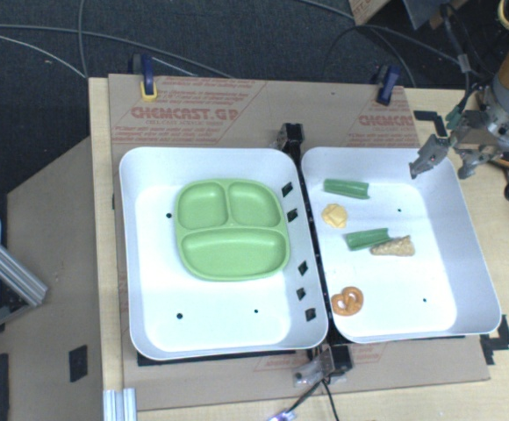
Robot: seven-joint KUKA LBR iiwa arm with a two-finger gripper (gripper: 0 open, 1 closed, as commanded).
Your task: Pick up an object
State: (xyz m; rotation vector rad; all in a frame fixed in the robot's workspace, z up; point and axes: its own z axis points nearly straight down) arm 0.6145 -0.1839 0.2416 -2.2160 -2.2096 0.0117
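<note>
Gripper (448, 155) poised over the upper right corner of the right bin (465, 261), fingers spread apart, nothing between them. Five small items scattered in that bin, all down and to the left of the tool: a green stick (346, 188) nearest, long axis running almost left to right; a yellow lump (333, 215) just below it; a second green stick (366, 239) tilted a little, touching or just beside a tan crumbly piece (392, 247); a pretzel (347, 301) farthest off, near the lower left edge. Green plate (232, 230) alone in the left bin (149, 314), well apart from the tool. Likely best target: the upper stick, calling for a short move leftward and down, fingers set across its narrow width.
</note>
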